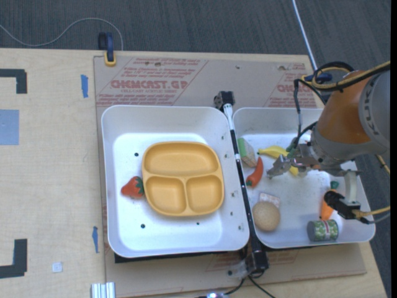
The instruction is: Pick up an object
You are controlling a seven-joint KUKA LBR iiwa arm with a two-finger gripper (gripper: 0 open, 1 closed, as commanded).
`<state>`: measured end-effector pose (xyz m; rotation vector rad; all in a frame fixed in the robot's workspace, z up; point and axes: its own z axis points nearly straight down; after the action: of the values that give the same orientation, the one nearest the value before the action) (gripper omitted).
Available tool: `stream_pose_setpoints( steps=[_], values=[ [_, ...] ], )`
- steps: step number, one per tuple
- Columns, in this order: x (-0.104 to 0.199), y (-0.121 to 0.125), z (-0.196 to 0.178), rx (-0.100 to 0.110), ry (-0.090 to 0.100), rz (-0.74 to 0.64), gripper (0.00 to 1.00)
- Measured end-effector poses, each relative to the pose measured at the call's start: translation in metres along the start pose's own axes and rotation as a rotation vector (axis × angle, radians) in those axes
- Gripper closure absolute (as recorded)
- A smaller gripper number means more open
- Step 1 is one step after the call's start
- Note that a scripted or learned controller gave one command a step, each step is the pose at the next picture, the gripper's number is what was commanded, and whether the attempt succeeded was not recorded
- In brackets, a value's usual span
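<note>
The yellow banana lies in the right bin, toward that bin's far edge and just beside the pincer, so it looks the likeliest object for this pick. It appears to be a toy: probably light, stiff and smooth-skinned, so it may slip if caught near a tapered end. I would take it across the middle of its curve, where it is thickest.

The pincer hangs low over the bin's middle, its metal tips pointing toward the left wall; I cannot tell whether they are apart or together, and nothing is visibly between them.

Just left of the banana, against the bin's left wall, lie a pale green vegetable and a red pepper, close enough to get nudged. Nearer the front edge sit a round beige ball, a small pinkish packet, a green can on its side and an orange piece.

The left bin holds a yellow divided tray with a strawberry touching its left side. Both bins rest on cardboard on the table.
</note>
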<state>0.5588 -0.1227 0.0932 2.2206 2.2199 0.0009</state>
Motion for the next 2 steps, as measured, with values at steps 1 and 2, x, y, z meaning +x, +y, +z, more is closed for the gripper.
stream_pose_setpoints(
  steps=[1,2],
  values=[
    [0.0004,0.0005,-0.0098,-0.002,-0.001,0.0,1.0],
    [0.0004,0.0004,-0.0096,-0.002,0.0,0.0,0.0]
  ],
)
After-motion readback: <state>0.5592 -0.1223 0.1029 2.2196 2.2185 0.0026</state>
